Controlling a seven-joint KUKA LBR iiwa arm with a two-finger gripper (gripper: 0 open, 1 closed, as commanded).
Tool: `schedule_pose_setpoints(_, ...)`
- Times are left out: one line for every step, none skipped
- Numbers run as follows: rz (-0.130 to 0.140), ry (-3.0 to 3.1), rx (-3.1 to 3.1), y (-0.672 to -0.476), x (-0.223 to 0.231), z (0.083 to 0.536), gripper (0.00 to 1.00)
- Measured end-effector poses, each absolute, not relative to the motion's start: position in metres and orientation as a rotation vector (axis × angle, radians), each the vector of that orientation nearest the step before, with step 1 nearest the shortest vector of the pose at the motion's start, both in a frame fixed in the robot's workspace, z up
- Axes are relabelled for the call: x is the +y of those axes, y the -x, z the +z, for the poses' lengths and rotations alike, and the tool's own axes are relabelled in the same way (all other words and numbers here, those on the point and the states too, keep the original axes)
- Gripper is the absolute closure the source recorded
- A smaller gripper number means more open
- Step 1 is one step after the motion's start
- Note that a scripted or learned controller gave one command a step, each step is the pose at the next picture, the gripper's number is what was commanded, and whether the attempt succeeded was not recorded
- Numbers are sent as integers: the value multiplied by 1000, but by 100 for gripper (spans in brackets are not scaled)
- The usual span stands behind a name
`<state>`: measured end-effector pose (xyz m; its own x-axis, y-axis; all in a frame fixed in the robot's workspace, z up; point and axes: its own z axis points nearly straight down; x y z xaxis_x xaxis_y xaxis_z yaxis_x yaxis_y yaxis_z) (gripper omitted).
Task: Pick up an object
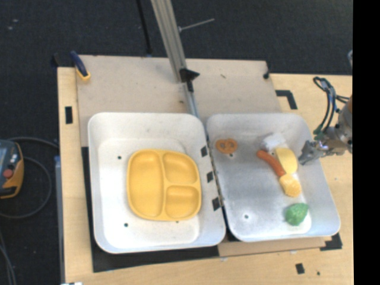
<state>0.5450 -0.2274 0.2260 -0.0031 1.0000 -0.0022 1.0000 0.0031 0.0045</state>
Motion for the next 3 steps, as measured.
schedule_pose_setpoints(3,-2212,2228,-550,-175,223,100)
schedule_pose_setpoints(5,-2212,2229,-552,-124,233,100)
schedule_pose_setpoints(2,-2214,2227,-535,-76,234,100)
